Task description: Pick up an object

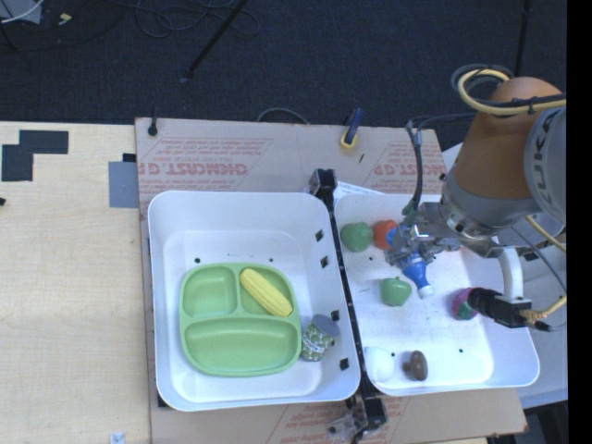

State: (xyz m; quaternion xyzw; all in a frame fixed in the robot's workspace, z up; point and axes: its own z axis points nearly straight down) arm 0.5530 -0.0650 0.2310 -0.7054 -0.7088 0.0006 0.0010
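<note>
My gripper [411, 246] hangs over the upper middle of the right bin [518, 363], reaching in from the right. Right under it lies a blue object with a white tip [417, 274], pointing down-right; whether it is gripped I cannot tell. A green round object [355, 237] and an orange-red object [383, 233] lie just left of the gripper. A green pepper-like piece [396, 291] sits below it. A magenta and green object [462, 303] lies to the lower right.
A brown object [416, 365] and a white one [379, 363] rest near the right bin's front wall. The left bin [166, 239] holds a green divided plate [236, 350] with a yellow corn cob [266, 291], and a small grey-green object [317, 338] beside it.
</note>
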